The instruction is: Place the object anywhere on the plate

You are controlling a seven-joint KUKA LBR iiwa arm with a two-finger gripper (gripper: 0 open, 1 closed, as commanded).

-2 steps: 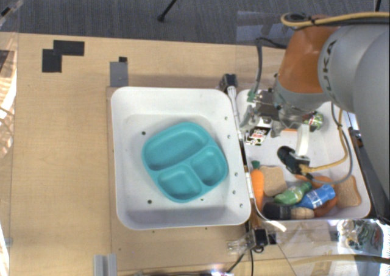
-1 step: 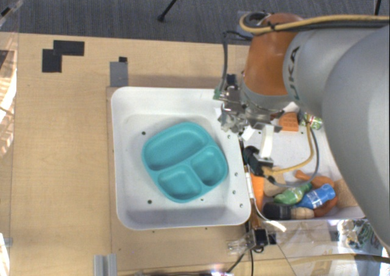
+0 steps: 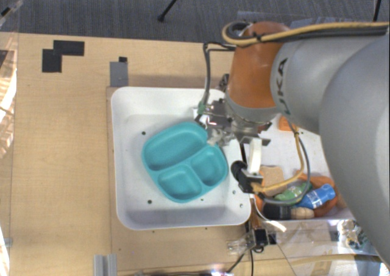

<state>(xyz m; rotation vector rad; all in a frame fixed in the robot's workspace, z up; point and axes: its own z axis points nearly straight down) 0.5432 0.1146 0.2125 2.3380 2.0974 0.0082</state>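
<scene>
- The gripper (image 3: pixel 212 130) hung over the plate's upper-right rim. Whether it was spread or closed could not be told, nor whether it carried anything.
- The plate (image 3: pixel 177 147), teal with three compartments, lay bare in the left bin (image 3: pixel 131 165), reaching down and leftward from beneath the gripper.
- A tan block (image 3: pixel 272 175), a green item (image 3: pixel 292 192) and a blue bottle (image 3: pixel 320 195) lay heaped in the right bin (image 3: pixel 275 147), beyond the plate's right side.
- By my judgement, a carried object would need only a short move toward the plate's middle. Otherwise the pick lay rightward, away from the plate.
</scene>
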